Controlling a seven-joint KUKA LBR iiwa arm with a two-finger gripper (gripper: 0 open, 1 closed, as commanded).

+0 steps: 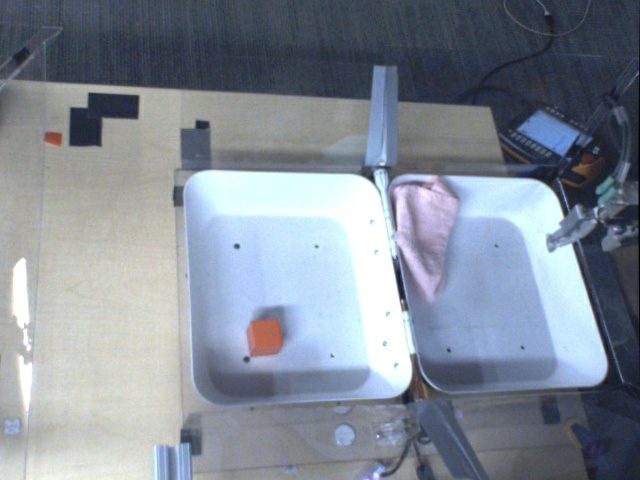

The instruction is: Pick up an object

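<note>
I see a big wooden bench [90, 298] with two white bins sitting side by side on it. They touch along the middle.

The left bin [290, 218] has a small orange block [265, 337] in it. The block sits on the bin floor, near the front left corner. Nothing is touching it. That is one thing I could pick up.

The right bin [520, 358] has a pink cloth [424, 230] in it. The cloth is bunched up at the back left corner. Its top part lies over the bin's wall by the middle, and the rest hangs down onto the floor in a point.

A grey metal post [383, 118] stands behind the bins, right where they meet.

My gripper [578, 226] is at the far right, just over the right edge of the right bin. It is well apart from the cloth and very far from the block. It is small and blurry from here, so I cannot tell how it is set, and I see nothing in it.

On the bench, far back on the left, there are black flat shapes [98, 116] and a tiny orange square [53, 139] beside them.
</note>
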